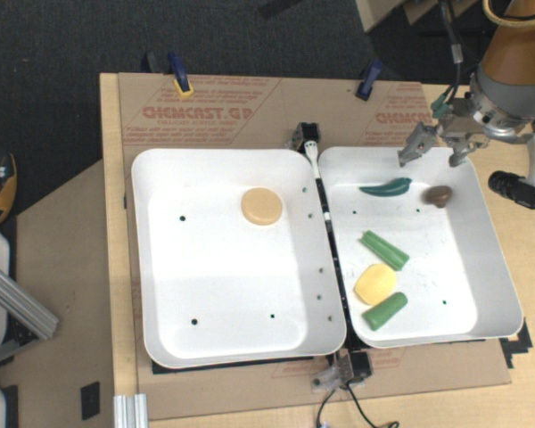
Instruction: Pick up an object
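My gripper [435,153] hangs over the far edge of the right bin [481,266], open, with nothing between its fingers. Just below it lie a dark teal curved piece [385,186] and a small brown lump [439,196]. Nearer the front of the same bin rest a green bar [384,250], a yellow rounded piece [374,283] and a second green piece [384,310]; the last two touch. A tan round disc [262,207] sits alone in the left bin [205,310].
The two bins meet along a black divider strip [325,230] in the middle. They rest on a cardboard sheet [250,105] held by clamps at the back. The arm's orange band [515,56] rises at the upper right.
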You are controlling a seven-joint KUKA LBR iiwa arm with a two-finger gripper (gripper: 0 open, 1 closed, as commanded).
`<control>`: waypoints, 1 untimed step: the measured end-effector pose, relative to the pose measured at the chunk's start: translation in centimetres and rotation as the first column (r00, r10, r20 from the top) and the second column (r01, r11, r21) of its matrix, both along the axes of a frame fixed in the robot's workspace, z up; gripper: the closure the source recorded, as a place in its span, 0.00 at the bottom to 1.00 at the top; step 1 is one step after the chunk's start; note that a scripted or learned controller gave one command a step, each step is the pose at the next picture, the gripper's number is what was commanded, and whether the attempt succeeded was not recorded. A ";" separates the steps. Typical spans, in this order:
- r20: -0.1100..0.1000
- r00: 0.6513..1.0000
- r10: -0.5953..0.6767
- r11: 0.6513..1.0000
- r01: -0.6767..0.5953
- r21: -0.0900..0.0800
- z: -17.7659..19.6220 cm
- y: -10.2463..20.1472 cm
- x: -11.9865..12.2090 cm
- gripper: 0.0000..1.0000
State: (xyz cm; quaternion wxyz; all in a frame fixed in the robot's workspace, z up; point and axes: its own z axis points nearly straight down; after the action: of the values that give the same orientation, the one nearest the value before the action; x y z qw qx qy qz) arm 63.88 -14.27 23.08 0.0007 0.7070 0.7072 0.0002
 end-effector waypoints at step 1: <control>-0.002 1.000 -0.009 1.000 0.009 -0.003 2.9 -8.6 -5.3 0.00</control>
State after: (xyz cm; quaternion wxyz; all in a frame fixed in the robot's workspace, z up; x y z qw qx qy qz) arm 58.56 -22.89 25.96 0.0012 0.7103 0.7039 -0.0015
